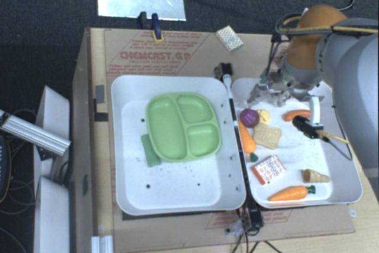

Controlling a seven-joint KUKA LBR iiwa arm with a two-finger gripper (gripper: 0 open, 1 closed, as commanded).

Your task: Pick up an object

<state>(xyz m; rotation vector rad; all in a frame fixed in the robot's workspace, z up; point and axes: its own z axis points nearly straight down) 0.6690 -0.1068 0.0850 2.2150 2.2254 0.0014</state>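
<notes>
My gripper (pixel 269 92) hangs low over the far end of the right bin (pixel 349 181), and nothing shows in its grasp. Just in front of it lie a purple toy onion (pixel 249 117) and a small yellow piece (pixel 263 116). An orange sausage (pixel 295 115) lies to its right. Nearer the middle are a tan cracker (pixel 267 137), an upright carrot (pixel 246 137) against the bin's left wall, and a red-and-white box (pixel 270 169). A second carrot (pixel 291 192) and an ice-cream cone (pixel 315 175) lie at the near end.
The left bin (pixel 133 186) holds a green divided plate (pixel 183 126) with a green block (pixel 150 150) tucked at its near-left edge. A small patterned block (pixel 229 38) sits on the cardboard behind the bins. The grey arm (pixel 349 68) covers the right bin's far right.
</notes>
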